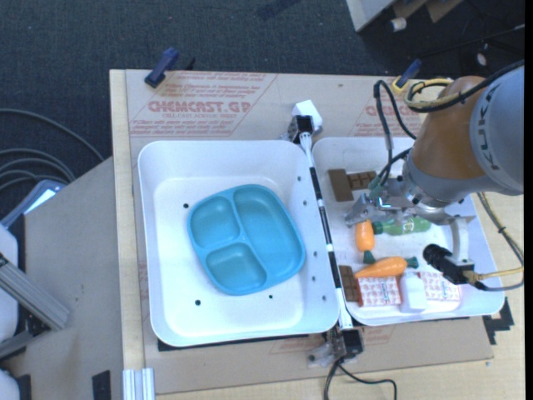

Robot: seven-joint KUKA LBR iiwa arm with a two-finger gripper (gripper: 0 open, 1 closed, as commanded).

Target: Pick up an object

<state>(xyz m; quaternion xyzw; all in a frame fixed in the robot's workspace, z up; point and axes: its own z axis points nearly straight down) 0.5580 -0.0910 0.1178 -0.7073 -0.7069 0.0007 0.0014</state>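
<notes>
The arm reaches into the right bin [491,302], its tool [385,207] low over the clutter just above the small carrot [365,236]; whether it is open or closed I cannot tell. This looks like the approach step; next comes a settled descent onto one object. The wrist hides the green item [401,225] partly. The blue tray [244,237] lies in the left bin [158,223].

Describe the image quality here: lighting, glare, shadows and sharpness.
Camera view: even, diffuse light; the left white bin is bright but not blown out; soft gloss on the blue divided plate, with a faint shadow along its lower edge. Bench print is legible, so focus is fair; the small items under the arm, such as the carrot, look soft and coarse.
</notes>
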